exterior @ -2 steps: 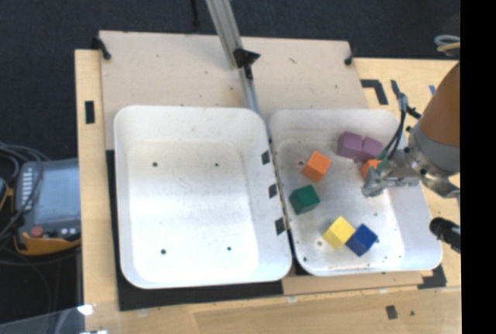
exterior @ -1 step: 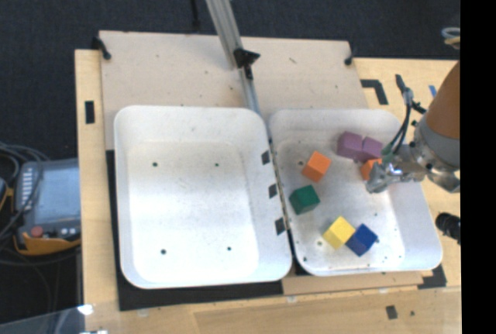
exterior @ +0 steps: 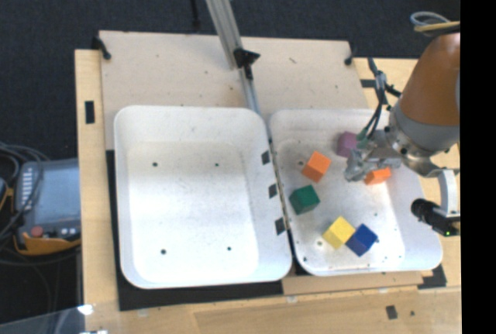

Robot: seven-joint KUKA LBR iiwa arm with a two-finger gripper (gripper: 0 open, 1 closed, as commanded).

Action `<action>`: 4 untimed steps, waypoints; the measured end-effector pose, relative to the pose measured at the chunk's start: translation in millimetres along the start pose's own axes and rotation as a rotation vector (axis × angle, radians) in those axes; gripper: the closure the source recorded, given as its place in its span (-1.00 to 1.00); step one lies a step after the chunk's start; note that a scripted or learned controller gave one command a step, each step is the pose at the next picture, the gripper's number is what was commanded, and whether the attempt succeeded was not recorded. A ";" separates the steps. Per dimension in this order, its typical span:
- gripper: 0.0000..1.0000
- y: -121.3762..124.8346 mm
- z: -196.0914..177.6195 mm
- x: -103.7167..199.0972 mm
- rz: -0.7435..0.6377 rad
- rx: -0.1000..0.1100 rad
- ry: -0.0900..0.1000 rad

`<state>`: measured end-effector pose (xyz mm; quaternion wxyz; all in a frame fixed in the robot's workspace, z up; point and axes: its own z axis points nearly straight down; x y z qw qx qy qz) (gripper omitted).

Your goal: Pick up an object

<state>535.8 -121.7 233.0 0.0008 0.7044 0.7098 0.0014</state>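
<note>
Right, pincer (exterior: 359, 168) sits by an orange block (exterior: 377, 177); can't tell its grip state, so I center over block before lifting.

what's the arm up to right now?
The KUKA arm reaches in from the right over the right bin, its pincer low among the blocks. It sits between a purple object and a small orange block, with another orange cube to its left. Whether it grips anything can't be told. A green cube, yellow cube and blue cube lie nearer the front. The left bin isn't being worked.
</note>
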 end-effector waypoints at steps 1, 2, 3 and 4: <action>1.00 23.8 -6.5 57.6 -0.001 0.000 0.001; 1.00 52.3 -8.8 109.0 0.000 0.000 0.001; 1.00 78.9 -8.1 158.5 0.001 0.000 -0.001; 1.00 81.7 -7.6 211.6 0.001 0.001 0.000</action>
